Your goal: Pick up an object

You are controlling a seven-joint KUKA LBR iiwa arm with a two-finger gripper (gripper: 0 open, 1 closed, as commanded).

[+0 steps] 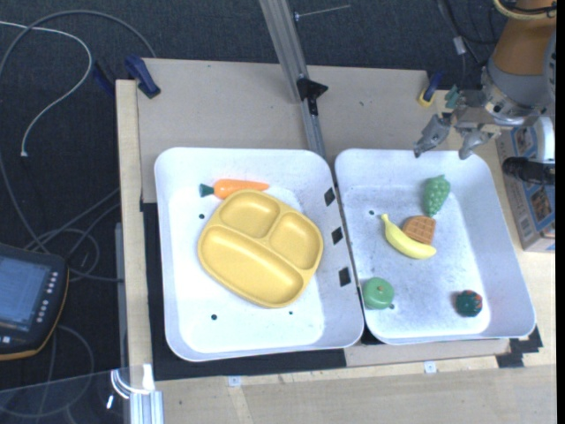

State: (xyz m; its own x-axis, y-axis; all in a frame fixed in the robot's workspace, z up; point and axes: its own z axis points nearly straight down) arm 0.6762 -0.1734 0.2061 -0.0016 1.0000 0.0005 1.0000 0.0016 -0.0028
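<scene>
A pale wooden surface (221,95) stood on dark carpet (53,148); white cables (62,60) looped at ten o'clock, a handheld screen (26,303) at eight.

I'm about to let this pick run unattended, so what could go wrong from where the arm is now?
1. The banana touches the brown waffle piece, so a grab there may catch both or knock one away.
2. The gripper hovers over the right bin's far rim; coming straight down might hit it.
3. The green apple lies close to the near-left wall, leaving the fingers little room.
</scene>
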